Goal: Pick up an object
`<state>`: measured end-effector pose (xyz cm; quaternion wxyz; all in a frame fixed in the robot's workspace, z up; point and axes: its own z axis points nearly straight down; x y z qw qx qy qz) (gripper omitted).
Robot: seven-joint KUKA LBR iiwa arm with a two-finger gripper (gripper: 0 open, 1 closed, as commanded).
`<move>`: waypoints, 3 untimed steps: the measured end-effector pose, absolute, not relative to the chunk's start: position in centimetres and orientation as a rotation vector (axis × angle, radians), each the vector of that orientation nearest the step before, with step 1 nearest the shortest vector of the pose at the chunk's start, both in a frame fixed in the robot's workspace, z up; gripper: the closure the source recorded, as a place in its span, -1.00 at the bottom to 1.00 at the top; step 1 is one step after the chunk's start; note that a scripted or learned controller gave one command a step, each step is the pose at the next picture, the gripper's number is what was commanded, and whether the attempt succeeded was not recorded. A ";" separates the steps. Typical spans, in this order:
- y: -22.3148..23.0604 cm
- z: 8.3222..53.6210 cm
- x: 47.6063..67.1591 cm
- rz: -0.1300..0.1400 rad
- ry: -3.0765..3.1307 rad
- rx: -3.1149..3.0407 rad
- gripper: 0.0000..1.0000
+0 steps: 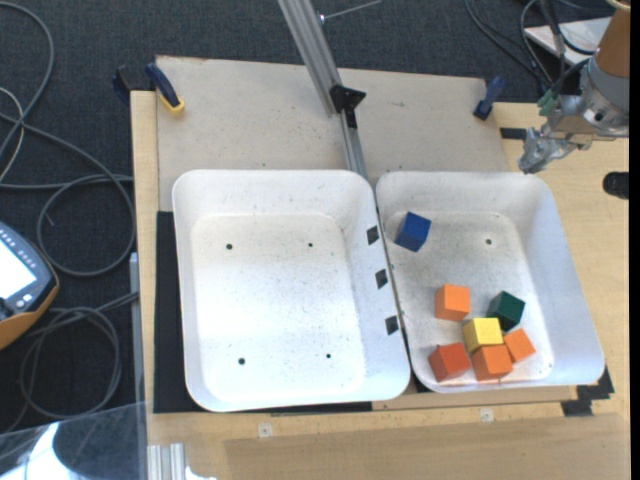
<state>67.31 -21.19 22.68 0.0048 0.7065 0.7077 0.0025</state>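
gripper point(537, 155) above right bin's point(560, 258) far rim | fingers state unclear | blue cube point(412, 231) well apart, lower-left

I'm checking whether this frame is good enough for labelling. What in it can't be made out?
- Gripper: small and blurred in the camera view, so finger state is unclear.
- Arm: cut off by the right and top edges.
- Yellow block: sits on the orange blocks, hiding how many lie beneath.
- Green block: partly hidden behind the yellow one.
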 end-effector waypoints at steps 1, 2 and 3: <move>-21.2 26.1 67.5 0.005 2.218 2.216 1.00; -15.5 26.8 67.2 0.002 2.229 2.216 1.00; -10.8 26.3 65.4 0.000 2.229 2.218 1.00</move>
